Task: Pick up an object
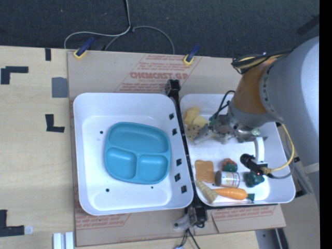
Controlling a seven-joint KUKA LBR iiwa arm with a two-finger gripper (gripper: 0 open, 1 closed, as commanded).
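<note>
My gripper (206, 130) is low in the right bin (277, 191), at its upper left, coming off the orange-banded wrist (252, 95). Its tip sits beside a pale yellow piece (192, 116) and a brownish piece (192, 132) near the bin's left wall. Further down the bin lie a tan toast slice (204, 170), a small can (229, 179), a red and green piece (230, 165), an orange carrot (231, 193) and a ribbed cone (207, 193). Whether anything is in the gripper is hidden from view.
The left bin (88, 113) bears a blue divided plate (137, 152). A black clip strip (179, 139) runs between the bins. A yellow cable (287, 162) and a black and green part (252, 170) hang off the arm over the right bin's right side.
</note>
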